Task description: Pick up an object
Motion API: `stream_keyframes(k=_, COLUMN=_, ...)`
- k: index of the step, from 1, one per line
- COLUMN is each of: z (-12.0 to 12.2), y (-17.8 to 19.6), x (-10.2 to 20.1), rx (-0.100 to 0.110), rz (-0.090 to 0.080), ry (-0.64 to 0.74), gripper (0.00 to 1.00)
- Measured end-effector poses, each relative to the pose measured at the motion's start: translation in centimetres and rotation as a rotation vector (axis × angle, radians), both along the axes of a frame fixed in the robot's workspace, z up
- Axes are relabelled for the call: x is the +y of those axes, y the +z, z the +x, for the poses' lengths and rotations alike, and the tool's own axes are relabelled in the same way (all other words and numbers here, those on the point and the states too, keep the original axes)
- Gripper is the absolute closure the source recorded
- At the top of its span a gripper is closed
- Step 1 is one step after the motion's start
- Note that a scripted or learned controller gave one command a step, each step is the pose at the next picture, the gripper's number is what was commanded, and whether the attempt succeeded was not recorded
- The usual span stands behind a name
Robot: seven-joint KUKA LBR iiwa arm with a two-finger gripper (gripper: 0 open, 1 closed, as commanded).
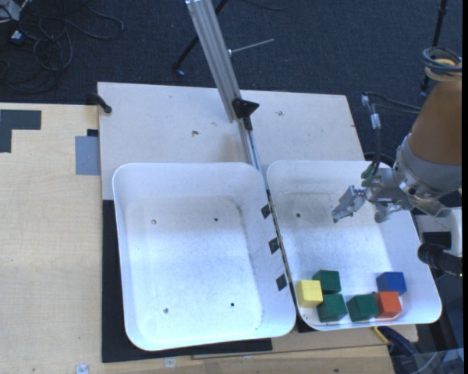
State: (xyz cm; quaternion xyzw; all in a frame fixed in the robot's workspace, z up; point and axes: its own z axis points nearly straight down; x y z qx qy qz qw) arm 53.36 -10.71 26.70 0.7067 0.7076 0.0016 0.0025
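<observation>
Several small blocks lie at the near end of the right bin [359,185]: a yellow block [310,291], three green blocks [327,280] [332,308] [362,308], an orange block [388,304] and a blue block [391,282]. My gripper [364,207] hangs over the middle right of that bin, well back from the blocks. Its two grey fingers [345,206] stand apart, with nothing between them.
The left bin [187,248] sits beside the right one, with black clips along the shared divider [271,224]. A slanted aluminium rail [218,61] rises from behind the bins. A wooden bench top [39,248] lies to the left.
</observation>
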Motion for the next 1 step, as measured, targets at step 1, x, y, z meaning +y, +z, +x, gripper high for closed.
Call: stream_keyframes(k=1, z=1.59, y=-6.18, x=0.6, rx=0.014, rz=0.003, ry=0.004, gripper=0.0)
